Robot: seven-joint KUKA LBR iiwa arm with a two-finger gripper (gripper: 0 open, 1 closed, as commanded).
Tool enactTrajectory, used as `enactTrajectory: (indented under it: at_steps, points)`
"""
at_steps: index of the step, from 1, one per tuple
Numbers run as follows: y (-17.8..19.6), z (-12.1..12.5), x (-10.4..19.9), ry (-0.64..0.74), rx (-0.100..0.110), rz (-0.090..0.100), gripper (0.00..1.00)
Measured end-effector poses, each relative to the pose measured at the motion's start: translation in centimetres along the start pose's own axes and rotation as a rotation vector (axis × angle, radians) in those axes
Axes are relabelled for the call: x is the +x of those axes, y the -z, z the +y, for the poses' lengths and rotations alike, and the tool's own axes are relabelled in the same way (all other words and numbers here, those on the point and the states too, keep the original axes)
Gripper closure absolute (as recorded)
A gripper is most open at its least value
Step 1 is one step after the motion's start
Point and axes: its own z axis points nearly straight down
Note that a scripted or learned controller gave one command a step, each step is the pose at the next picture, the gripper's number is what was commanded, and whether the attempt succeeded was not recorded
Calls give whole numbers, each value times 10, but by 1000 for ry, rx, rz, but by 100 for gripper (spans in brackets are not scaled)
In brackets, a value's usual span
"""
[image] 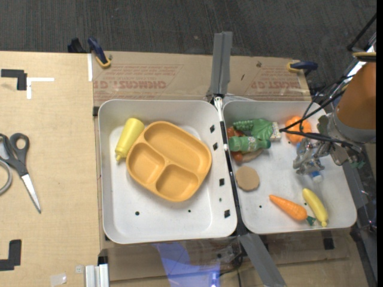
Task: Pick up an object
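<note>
1 carrot (288,207), 1 banana (315,205), 2 bins (114,220)

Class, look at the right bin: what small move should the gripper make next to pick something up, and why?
Probably a short shift toward the near side, then a descent onto the banana. The gripper hovers over bare bin floor, with nothing seen between its fingers. The banana lies just nearer the camera, beside the carrot, so it looks like the closest target.

Single fixed cam above counter (48,160), looking down at a slant, mid-distance. Left bin (114,220) and right bin (341,220) both fully in frame, dark floor (179,11) along top, arm (362,100) entering from right.
</note>
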Motion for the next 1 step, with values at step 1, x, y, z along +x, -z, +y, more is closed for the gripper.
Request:
enactTrajectory:
  at_steps: [1]
  points:
    - [-8, 10, -88, -85, 0, 2, 100]
